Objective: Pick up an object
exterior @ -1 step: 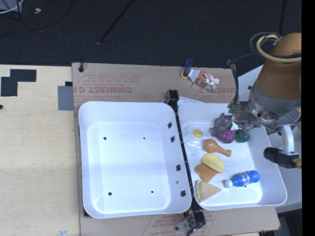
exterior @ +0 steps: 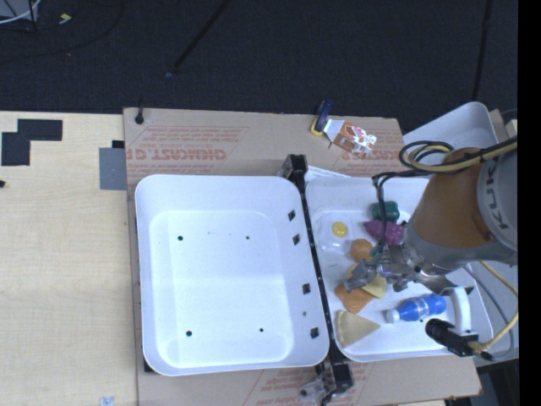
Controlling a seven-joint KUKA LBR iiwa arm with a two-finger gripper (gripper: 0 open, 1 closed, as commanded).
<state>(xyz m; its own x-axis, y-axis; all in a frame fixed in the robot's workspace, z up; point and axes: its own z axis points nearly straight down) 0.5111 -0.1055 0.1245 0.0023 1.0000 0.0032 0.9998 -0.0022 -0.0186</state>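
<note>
— Bins? 
— Two: left bin (exterior: 220,201), right bin (exterior: 406,345).
— Bottles? 
— One, blue-banded bottle (exterior: 414,309).
— Yellow discs? 
— One disc (exterior: 339,229).
— Wedges? 
— One pale wedge (exterior: 353,326).
— Orange pieces? 
— Two seen: round piece (exterior: 362,249), flat piece (exterior: 353,298).
— Purple items? 
— One purple item (exterior: 382,228), partly hidden.
— Green? 
— One green block (exterior: 388,211).
— Anything more under the arm? 
— Cannot tell.
— Outside the bins? 
— One packet (exterior: 353,139), one clip (exterior: 321,118).
— Arms? 
— One arm (exterior: 456,218).

Dark carpet floor (exterior: 254,41), pale wooden bench (exterior: 59,269), cardboard sheet (exterior: 220,142)
</note>
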